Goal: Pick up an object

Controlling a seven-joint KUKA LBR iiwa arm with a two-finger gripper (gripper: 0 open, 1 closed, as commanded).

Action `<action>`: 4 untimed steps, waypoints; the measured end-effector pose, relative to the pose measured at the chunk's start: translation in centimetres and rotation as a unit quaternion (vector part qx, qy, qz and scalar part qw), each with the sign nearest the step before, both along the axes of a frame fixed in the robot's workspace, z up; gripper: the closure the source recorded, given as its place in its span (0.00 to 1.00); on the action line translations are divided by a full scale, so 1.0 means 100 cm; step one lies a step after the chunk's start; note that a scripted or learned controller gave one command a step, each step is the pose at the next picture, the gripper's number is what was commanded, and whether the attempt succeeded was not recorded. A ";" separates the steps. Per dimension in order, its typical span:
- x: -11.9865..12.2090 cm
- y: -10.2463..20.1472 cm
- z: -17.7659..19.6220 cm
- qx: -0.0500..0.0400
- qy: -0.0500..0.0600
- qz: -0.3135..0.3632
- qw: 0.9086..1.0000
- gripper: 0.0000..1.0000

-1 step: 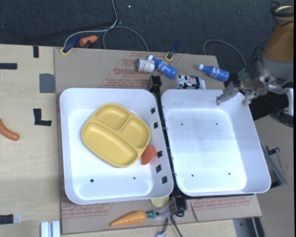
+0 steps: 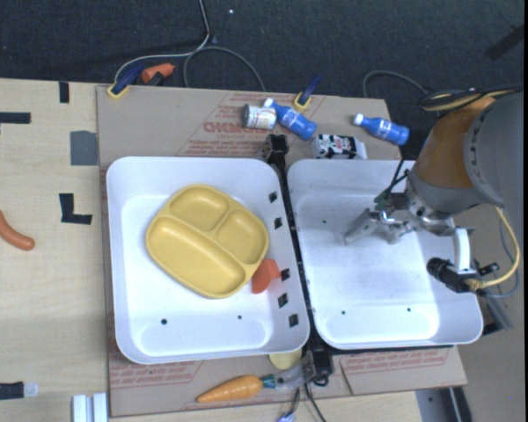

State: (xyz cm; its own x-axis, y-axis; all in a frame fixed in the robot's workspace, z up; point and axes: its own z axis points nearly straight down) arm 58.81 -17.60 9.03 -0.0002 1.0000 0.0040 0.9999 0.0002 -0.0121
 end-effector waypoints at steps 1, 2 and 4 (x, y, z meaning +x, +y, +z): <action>0.013 0.062 -0.004 -0.004 -0.008 0.002 1.000 0.00; 0.052 0.076 -0.004 -0.003 -0.008 0.001 1.000 0.00; 0.054 0.080 -0.004 -0.003 -0.008 0.000 1.000 0.00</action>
